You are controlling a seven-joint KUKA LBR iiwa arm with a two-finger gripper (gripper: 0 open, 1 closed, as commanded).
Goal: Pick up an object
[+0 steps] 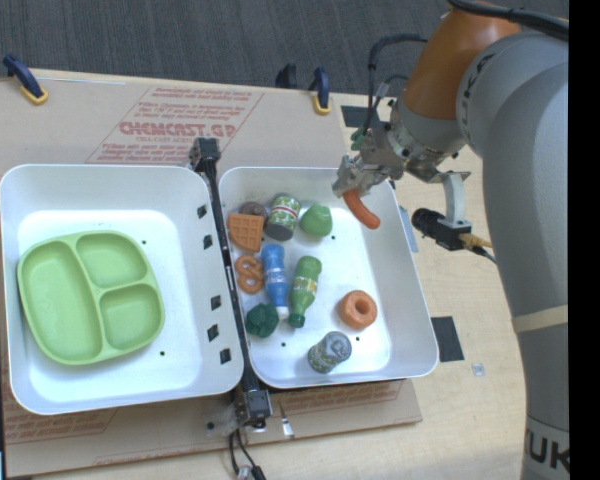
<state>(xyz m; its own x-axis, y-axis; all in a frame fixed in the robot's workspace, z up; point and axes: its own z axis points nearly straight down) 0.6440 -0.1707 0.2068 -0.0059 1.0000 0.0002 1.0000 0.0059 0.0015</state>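
Toward the upper right of the frame, the gripper (358,186) hangs over the far right corner of the right bin (405,298), its fingers clamped on the upper end of a smooth orange-red sausage-shaped toy (362,210), which slants down to the right above the bin's white floor. Most of the finger detail merges into the grey metal wrist, and the arm's broad grey link is cut off by the frame's right side. Lower in the same glossy, rounded-corner bin lie a ridged tan waffle (245,230), a twisted brown pretzel (248,272), a blue bottle (274,276), a green bottle (303,290), a round green fruit (316,221), a ring-shaped orange doughnut (358,309), a knobbly dark green broccoli piece (262,320) and two printed cans (283,216) (329,352), their labels too small to read. At the left, the left bin (40,183) holds a pale green divided plate (90,295) with three compartments.
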